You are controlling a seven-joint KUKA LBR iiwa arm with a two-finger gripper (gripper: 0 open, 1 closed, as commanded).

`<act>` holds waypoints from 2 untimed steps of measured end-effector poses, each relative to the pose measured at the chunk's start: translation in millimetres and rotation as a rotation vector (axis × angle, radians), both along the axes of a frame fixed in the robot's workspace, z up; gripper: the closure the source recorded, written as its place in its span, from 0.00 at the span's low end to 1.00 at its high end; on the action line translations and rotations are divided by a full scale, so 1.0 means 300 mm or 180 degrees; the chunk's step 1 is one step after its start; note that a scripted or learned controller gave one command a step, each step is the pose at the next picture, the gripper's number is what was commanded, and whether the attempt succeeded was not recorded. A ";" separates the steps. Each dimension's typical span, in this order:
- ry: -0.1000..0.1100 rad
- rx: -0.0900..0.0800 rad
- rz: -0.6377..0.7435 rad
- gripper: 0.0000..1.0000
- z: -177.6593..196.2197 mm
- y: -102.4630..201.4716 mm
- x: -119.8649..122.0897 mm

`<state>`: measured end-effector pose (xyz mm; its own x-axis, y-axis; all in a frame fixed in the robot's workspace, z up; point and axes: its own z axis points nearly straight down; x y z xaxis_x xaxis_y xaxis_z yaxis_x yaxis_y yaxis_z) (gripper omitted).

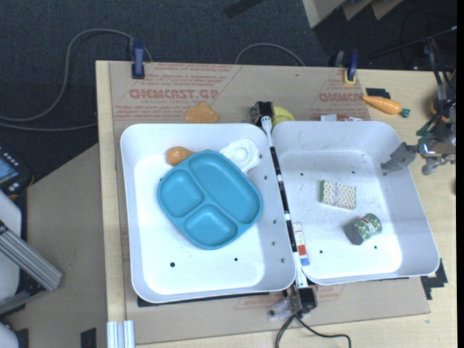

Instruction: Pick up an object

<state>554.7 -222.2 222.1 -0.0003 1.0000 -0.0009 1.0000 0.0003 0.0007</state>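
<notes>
At the surface's right edge: pincer (412,159) hovers over right bin (406,256) rim, nothing between its fingers; whether apart or together, cannot tell.
Likely reason: staged to descend for a grab.
Right bin, two things: patterned packet (338,193), small can (362,228), near each other.
Left bin (145,252), three things: blue divided plate (209,198), white piece (241,153), orange piece (177,154).

2 white bins sit side by side on the surface (109,194). The left bin (145,259) holds a blue divided plate (209,198), with an orange lump (177,154) and a white cup (241,153) just beyond it. The right bin (406,252) holds a patterned packet (338,193) and, nearer the front, a small green can (362,228). The gripper (413,158) hangs at that bin's far right rim.
</notes>
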 end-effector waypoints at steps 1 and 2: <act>0.0046 0.0025 -0.0002 0.00 -0.297 0.139 -0.228; -0.0041 -0.0033 -0.0011 0.00 -0.445 0.226 -0.243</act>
